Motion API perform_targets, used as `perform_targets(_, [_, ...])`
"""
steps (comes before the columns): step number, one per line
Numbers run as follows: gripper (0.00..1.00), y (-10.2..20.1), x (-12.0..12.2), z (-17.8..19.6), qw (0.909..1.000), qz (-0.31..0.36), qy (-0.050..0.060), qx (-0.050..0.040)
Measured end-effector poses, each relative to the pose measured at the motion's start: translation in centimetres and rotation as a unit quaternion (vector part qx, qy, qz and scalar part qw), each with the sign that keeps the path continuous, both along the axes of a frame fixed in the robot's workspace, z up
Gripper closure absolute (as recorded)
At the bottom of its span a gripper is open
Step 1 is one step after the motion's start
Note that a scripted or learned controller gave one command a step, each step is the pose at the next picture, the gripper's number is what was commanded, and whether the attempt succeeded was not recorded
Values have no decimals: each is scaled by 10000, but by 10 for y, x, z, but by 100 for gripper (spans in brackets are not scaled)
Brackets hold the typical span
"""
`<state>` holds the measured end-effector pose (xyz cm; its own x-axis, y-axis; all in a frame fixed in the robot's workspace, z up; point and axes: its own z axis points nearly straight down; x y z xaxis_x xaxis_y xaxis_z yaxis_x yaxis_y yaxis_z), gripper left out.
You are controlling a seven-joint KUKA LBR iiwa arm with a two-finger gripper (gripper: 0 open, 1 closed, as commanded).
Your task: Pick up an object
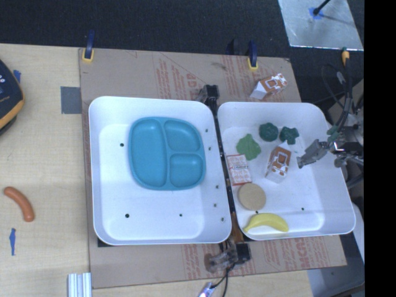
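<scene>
The pincer (pixel 312 153) sits at the 3 o'clock side of the right bin (pixel 322 218), low over its white floor. I cannot tell if it is open or closed, because it looks small and blurry here. Nothing shows inside it.

The closest thing to it is a little carton (pixel 279 163), just beside it at its 9 o'clock. Two dark green toys (pixel 278 132) lie at 11 o'clock from the carton, and a light green toy (pixel 248 146) lies at its 9 o'clock. A small packet (pixel 238 169) rests near the bin's left wall. A tan round thing (pixel 252 197) sits below the packet, with a banana (pixel 266 223) at 6 o'clock of the bin, near the front wall.

The left bin (pixel 111 221) holds a blue plate (pixel 166 152) (it has three parts). Another carton (pixel 269 86) lies on the cardboard (pixel 148 73) at 12 o'clock of the right bin. A sausage (pixel 20 203) lies far off at 9 o'clock, on the bench (pixel 37 153).
</scene>
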<state>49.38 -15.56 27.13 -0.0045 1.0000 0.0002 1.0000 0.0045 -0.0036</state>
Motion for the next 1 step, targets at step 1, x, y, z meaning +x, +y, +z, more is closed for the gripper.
perform_targets(1, [0,17,15,-178,10000,-1,4,-2])
